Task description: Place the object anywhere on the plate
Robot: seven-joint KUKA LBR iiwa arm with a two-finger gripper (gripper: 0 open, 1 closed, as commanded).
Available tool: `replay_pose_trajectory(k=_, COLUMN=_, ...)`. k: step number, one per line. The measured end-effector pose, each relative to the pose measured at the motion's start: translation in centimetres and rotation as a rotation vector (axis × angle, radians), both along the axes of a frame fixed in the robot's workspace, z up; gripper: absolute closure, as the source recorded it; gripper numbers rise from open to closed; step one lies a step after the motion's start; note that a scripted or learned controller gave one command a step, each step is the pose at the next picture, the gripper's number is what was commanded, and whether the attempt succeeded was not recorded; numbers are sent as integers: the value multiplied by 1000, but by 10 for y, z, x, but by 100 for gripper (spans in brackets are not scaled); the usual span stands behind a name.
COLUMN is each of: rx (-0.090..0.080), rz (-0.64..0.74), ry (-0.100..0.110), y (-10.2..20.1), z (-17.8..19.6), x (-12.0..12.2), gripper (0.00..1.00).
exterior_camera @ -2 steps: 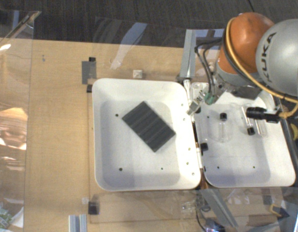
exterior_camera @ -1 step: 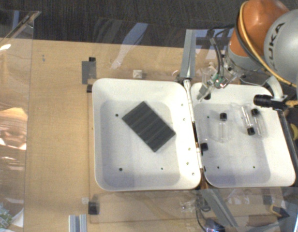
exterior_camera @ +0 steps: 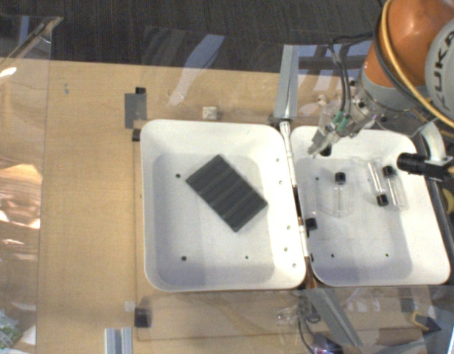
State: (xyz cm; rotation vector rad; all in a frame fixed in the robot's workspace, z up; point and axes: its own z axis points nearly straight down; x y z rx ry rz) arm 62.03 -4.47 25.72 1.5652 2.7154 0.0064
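Two white bins sit side by side on the desk (exterior_camera: 79, 198). The left bin (exterior_camera: 157, 264) holds the plate (exterior_camera: 226, 192), a dark ribbed slab lying flat and turned at an angle near the bin's middle. The right bin (exterior_camera: 426, 264) holds the object (exterior_camera: 337, 192), a clear tube with a black cap, and near it another clear piece (exterior_camera: 382, 185) with black ends. My end effector (exterior_camera: 320, 147) hangs over the right bin's upper left corner, apart from the object; whether it is apart or together I cannot tell.
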Motion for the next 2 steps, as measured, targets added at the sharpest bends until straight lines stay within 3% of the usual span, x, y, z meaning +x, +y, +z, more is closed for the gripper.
replay_pose_trajectory(k=1, rx=0, rz=119, ry=2, y=21, z=-4, x=-38, gripper=100)
replay_pose_trajectory(k=2, rx=-1, rz=179, ry=2, y=11, z=-49, x=-35, gripper=100)
